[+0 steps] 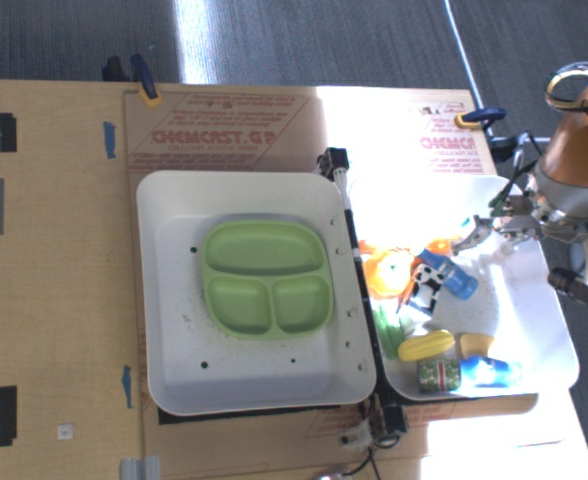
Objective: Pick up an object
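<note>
The right bin holds a heap of small objects. Among them are an orange toy, a blue bottle-like piece beside a black-and-white item, a yellow banana shape, a green can and a blue packet. My gripper hangs over the bin's upper right part, just right of the blue piece and apart from it. The grey wrist with its orange band rises behind it. Glare washes out the bin around the gripper, and nothing is seen held in it.
The left bin bears a green divided plate in its middle. A black divider strip runs between the bins. Cardboard sheets lie under both, with blue clamps at the far edge.
</note>
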